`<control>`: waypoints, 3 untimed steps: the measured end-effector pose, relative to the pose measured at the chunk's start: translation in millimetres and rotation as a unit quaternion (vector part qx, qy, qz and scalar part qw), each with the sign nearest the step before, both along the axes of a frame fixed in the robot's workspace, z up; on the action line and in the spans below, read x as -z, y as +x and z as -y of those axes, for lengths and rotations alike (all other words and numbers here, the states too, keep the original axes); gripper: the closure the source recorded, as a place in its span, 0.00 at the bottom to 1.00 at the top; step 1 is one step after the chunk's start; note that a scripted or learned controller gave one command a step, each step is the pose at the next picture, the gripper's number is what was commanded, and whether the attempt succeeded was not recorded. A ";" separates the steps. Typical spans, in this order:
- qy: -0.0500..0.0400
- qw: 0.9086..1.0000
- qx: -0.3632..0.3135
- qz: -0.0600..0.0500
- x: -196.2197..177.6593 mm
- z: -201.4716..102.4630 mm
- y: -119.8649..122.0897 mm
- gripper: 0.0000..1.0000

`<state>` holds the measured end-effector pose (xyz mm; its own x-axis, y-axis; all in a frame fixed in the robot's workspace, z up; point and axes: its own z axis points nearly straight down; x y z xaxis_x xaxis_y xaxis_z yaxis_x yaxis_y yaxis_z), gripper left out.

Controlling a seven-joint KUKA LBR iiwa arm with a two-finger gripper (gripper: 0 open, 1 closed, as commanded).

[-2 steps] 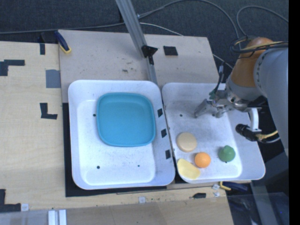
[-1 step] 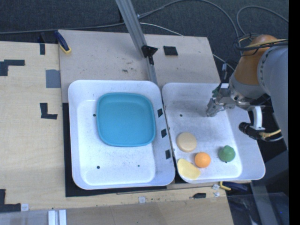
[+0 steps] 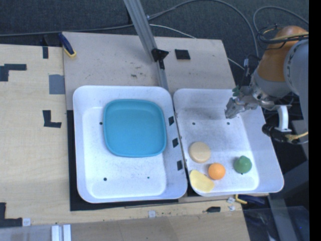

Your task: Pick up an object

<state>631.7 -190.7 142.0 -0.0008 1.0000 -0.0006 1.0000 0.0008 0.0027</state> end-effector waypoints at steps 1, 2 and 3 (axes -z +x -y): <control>0.000 1.000 0.000 0.001 -62.5 0.0 -1.9 1.00; 0.000 1.000 0.000 -0.001 -75.6 -0.2 -1.6 1.00; 0.001 1.000 -0.002 -0.001 -76.6 -59.5 5.1 1.00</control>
